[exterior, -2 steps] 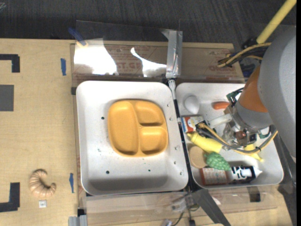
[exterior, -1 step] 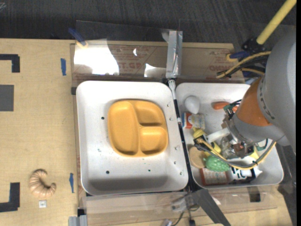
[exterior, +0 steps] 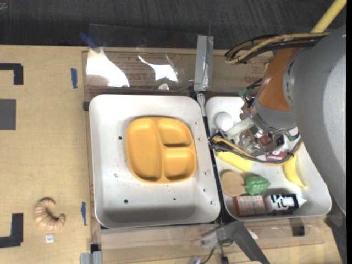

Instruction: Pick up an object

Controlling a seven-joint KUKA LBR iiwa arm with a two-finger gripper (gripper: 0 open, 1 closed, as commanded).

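Banana partly hidden under my gripper in the right bin; wrist clutter blocks it, can't tell its state or any hold.

Orange-yellow divided plate, white bins, yellow bananas (one green toy beside them).

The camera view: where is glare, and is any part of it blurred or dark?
Camera view: strong glare on the clear plastic sheet behind the left bin; the grey arm looms large and soft at right; the strip above the bench is dark; the yellow tray is evenly lit.
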